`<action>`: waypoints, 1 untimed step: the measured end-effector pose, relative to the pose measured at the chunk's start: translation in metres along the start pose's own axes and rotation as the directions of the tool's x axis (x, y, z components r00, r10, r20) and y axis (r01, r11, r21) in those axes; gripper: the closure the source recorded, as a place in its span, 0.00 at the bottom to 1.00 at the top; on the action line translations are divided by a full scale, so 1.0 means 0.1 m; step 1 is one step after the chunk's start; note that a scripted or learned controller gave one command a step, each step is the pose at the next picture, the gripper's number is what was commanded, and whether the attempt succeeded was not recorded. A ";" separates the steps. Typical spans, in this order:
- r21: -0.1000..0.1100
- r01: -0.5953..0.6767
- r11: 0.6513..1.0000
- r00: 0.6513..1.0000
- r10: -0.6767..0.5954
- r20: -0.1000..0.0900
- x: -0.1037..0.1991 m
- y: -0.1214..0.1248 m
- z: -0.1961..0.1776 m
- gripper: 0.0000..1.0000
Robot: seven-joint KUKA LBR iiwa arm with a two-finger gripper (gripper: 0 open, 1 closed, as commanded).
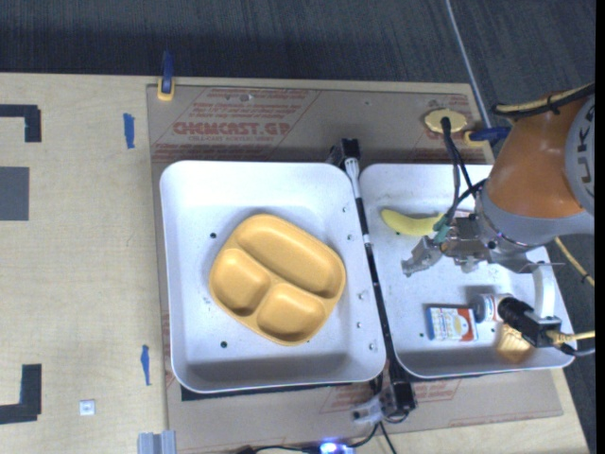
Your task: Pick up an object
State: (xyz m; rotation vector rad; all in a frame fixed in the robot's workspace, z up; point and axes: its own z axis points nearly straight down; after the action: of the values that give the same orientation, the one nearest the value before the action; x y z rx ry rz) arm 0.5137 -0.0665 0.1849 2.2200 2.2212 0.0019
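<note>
My gripper [423, 255] hangs over the middle of the right bin [406, 353], pointing left, and nothing shows in its grasp. A yellow banana [406, 221] lies just above it, near the bin's far left corner. Near the front of that bin lies a small white, blue and orange box [448, 323]. A little can [484, 307] stands right beside the box. A gold-coloured object [511, 349] sits at the front right, partly hidden by the arm's fittings.
The left bin [189, 216] holds a yellow three-compartment plate [275, 277]. The arm's orange band [534, 164] covers the right bin's far right part. A black divider [364, 244] runs between the bins.
</note>
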 end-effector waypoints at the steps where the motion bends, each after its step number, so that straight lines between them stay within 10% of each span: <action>1: -0.001 -0.001 1.000 1.000 0.001 0.000 -0.34 -0.01 0.99 0.00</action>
State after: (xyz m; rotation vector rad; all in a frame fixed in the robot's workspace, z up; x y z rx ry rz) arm 0.5133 -0.1003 0.0860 2.2206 2.2190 0.0028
